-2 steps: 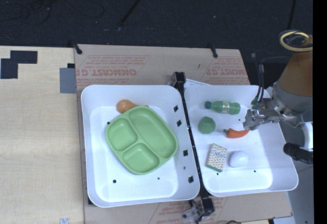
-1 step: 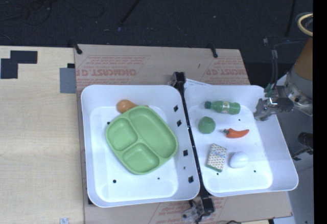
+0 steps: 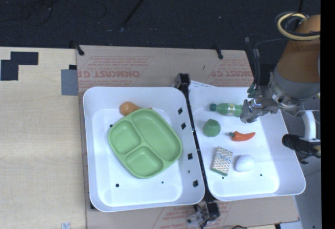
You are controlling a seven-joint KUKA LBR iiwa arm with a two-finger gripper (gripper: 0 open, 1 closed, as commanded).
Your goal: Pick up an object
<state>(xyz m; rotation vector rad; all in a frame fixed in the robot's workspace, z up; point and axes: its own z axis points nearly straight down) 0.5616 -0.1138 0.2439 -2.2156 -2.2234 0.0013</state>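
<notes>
The tool [image 3: 251,110] hovers at the right bin's [image 3: 285,181] far edge, over the green bottle's [image 3: 226,109] right end; whether it is spread I cannot tell. A good grasp calls for straddling the bottle's body squarely before pinching.

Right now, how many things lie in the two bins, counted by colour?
Green: 3 - divided plate, ball, bottle
Orange: 2 - round object behind the plate, pepper
White: 1 - egg-shaped object
Patterned: 1 - small box
Total: 7
</notes>
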